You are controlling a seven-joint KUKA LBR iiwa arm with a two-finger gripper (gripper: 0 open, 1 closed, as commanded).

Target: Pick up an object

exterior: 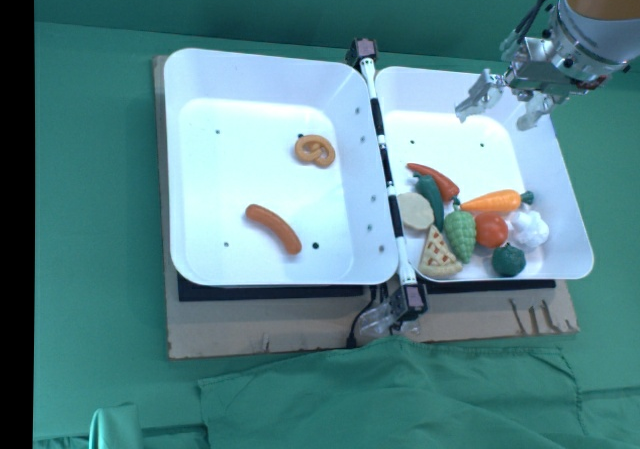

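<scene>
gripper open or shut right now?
Open. The gripper hangs over the right bin with its two fingers spread apart and nothing between them.

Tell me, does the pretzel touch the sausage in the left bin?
Apart. The camera view shows the pretzel lying higher in the left bin and the sausage lower, with bare white floor plainly between them.

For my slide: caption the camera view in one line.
Open pincer hovers over the right bin of toy food; pretzel and sausage lie left.
</scene>
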